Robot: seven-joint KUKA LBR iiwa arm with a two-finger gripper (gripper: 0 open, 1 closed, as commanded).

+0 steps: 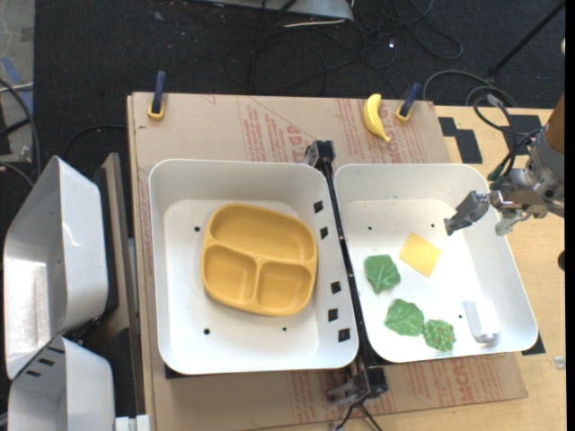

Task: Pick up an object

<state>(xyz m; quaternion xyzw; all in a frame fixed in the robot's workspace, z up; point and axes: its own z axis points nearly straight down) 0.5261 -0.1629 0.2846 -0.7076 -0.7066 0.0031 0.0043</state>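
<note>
Over the right bin's [503, 241] far right edge hangs the tool [482, 210]; how far it is open cannot be told, and nothing shows in its grip. Below it lie a yellow wedge [420, 254], three green pieces and a white item [480, 321]. A yellow tray [260, 259] sits in the left bin [171, 241].

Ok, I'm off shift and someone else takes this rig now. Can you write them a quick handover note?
Gripper: over the right bin's upper right part, holding nothing.
Right bin: yellow wedge, two green leaves, green bumpy piece, white piece.
Left bin: yellow tray.
Banana lies on the board behind the bins.
Done: nothing picked.
Left: choose an item, probably the wedge as nearest, and grasp it.
</note>
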